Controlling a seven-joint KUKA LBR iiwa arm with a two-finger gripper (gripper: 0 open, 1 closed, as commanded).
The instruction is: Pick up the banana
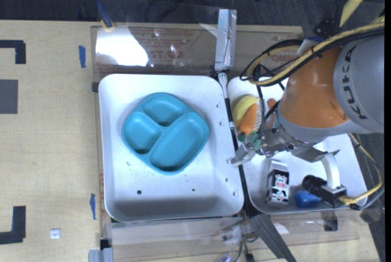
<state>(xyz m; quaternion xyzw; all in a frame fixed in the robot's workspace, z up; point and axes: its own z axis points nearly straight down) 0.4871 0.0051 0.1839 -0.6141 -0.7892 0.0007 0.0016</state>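
A blue divided plate [165,131] is being held in the left bin [116,193]. The banana [244,108] is lying in the right bin [348,163] at 10 o'clock, half covered by the arm [324,96]. The gripper [253,146] state cannot be told.

Bright, even light is pouring down from overhead; strong glare is flaring off the clear plastic sheet [131,47] behind the left bin [116,181]. The bin's white floor is gleaming, soft shadows are gathering along its rim, and the arm [342,90] is looking slightly blurred
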